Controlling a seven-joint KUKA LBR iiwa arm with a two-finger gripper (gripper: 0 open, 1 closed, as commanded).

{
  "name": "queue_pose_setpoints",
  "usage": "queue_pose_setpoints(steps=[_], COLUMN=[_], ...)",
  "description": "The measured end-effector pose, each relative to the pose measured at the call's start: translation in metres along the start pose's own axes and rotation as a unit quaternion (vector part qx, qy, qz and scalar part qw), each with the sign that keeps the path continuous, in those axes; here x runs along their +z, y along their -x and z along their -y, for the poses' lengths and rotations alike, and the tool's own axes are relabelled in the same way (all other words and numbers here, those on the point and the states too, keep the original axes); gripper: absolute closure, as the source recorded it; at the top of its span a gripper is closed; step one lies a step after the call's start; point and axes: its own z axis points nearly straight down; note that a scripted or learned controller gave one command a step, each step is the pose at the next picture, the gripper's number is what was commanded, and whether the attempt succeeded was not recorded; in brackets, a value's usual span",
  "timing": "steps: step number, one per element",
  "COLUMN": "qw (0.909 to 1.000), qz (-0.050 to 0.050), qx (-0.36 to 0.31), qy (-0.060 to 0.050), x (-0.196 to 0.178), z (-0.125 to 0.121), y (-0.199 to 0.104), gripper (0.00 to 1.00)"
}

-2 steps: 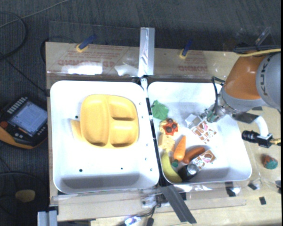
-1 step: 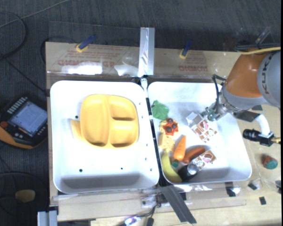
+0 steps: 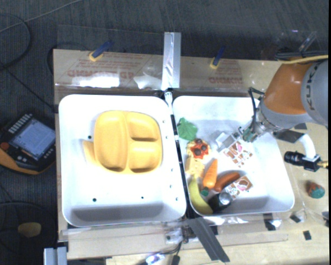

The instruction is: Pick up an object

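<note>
My gripper (image 3: 247,133) hangs low over the right bin (image 3: 276,173), near its right side, under the orange-banded wrist (image 3: 286,90). Just left of it lie a small grey piece (image 3: 223,140) and a white packet with red marks (image 3: 238,154). Further left are a green leafy thing (image 3: 187,128) and a red-orange toy (image 3: 197,148). Toward the front sit an orange carrot (image 3: 210,172), a red sausage (image 3: 228,179), a second printed packet (image 3: 242,185), a yellow banana (image 3: 195,196) and a dark round object (image 3: 220,200). Nothing visibly sits in the gripper.
A yellow divided plate (image 3: 127,140) fills the middle of the left bin (image 3: 77,203). A metal strip (image 3: 171,65) stands behind the wall between the bins. A handheld device (image 3: 27,139) lies on the floor at left, and small parts (image 3: 315,190) rest on the bench at right.
</note>
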Motion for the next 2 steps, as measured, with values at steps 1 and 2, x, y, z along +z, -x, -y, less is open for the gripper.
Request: queue_pose_setpoints(steps=[1, 2], qw=[0.9957, 0.9956], qz=[0.006, 0.006], qx=[0.092, 0.093], qy=[0.002, 0.002], x=[0.0127, 0.0031], z=[0.0198, 0.0194], y=[-0.0398, -0.0390], gripper=[0.00, 1.00])
